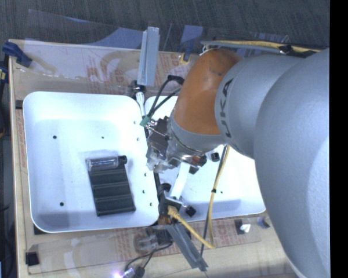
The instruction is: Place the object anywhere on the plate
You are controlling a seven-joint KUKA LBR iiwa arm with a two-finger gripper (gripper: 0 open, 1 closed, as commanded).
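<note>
I see dark ribbed object [111, 185] lying in left bin [40, 114], lower centre; arm [220, 109] over right bin; grip state unreadable.

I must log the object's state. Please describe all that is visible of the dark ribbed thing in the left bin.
The dark grey ribbed rectangular block lies flat on the floor of the left white bin, near its middle and slightly tilted. Several ridges run across its top. A shiny, clear-looking cylinder with a black cap lies along its far end. Nothing else touches it.
</note>
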